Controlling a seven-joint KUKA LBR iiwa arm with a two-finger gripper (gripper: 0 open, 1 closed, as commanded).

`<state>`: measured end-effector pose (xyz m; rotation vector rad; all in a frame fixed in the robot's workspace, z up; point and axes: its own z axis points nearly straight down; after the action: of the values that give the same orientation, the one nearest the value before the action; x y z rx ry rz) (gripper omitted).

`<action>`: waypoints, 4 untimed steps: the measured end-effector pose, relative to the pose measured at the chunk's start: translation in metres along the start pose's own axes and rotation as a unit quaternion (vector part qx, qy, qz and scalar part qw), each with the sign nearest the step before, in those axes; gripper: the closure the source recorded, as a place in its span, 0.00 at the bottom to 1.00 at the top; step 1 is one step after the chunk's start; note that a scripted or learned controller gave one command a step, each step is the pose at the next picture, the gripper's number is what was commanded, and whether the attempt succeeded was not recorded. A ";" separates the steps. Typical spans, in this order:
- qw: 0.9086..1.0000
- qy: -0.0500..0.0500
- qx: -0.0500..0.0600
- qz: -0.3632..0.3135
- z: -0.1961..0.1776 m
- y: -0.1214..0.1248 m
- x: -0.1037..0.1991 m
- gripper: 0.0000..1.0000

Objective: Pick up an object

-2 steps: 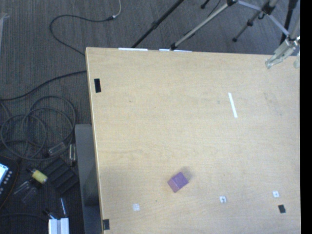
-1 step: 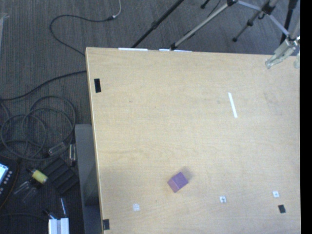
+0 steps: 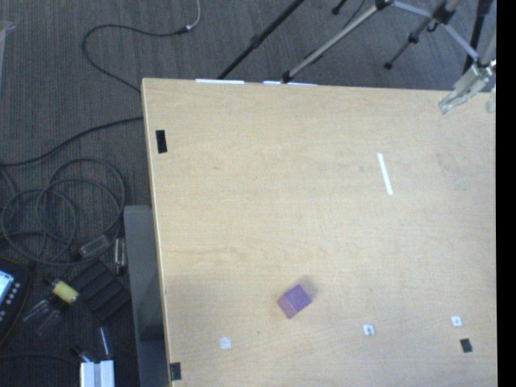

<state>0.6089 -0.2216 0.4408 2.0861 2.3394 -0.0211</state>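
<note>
A small purple block (image 3: 294, 301) lies on the pale wooden bench top (image 3: 266, 184), near its front edge and a little left of the middle. A silvery part of my gripper (image 3: 466, 89) pokes in at the view's right edge, over the far right corner of the bench. It is far from the block, with most of the bench between them. Nothing hangs from it that I can make out.
A thin white strip (image 3: 385, 174) lies on the bench right of centre. Small markers (image 3: 368, 330) dot the front right area. Black tape (image 3: 160, 141) marks the left edge. Cables (image 3: 56, 208) and tripod legs (image 3: 355, 22) lie on the floor beyond the bench.
</note>
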 end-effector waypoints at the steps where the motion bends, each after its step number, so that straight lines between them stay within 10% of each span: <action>1: 1.000 0.000 0.000 0.000 0.000 0.000 0.000 0.00; 2: 0.959 0.006 0.001 0.283 0.007 0.059 -0.009 0.00; 4: 0.959 0.006 0.001 0.283 0.008 0.059 -0.008 0.00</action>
<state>0.6688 -0.2232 0.4330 2.6688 1.6576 -0.0066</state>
